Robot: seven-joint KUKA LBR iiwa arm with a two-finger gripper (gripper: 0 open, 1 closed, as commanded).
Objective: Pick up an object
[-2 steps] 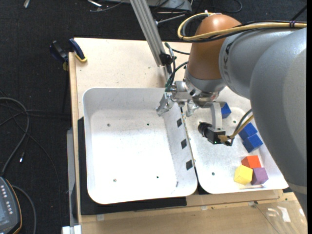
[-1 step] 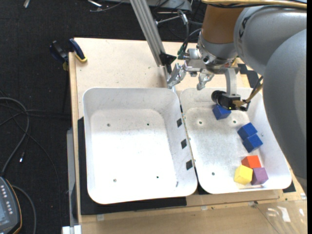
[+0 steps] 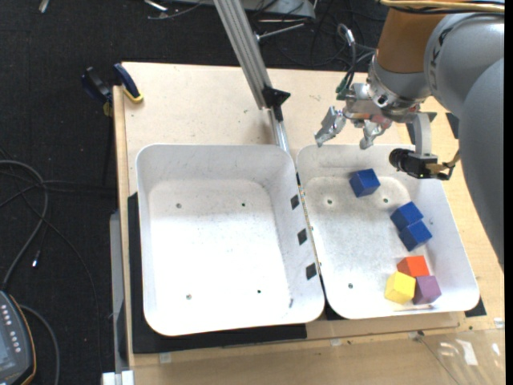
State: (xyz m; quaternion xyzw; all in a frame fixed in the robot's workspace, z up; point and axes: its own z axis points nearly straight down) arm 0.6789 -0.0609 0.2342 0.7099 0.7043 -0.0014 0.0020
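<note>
though near the spread end effector (image 3: 347, 133), blue cube (image 3: 365, 182) just below

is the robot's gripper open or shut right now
Open: the metal two-finger gripper hangs above the right white bin with fingers spread, nothing between them.

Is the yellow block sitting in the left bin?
No, the yellow block lies in the right bin, near its front corner beside the purple block.

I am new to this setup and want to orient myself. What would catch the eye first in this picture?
First the big grey arm with its orange band at the upper right, its claw open above the far edge of the right bin. Then the coloured blocks in that bin: three blue blocks, and an orange, a yellow and a purple block clustered at its near right corner.
</note>
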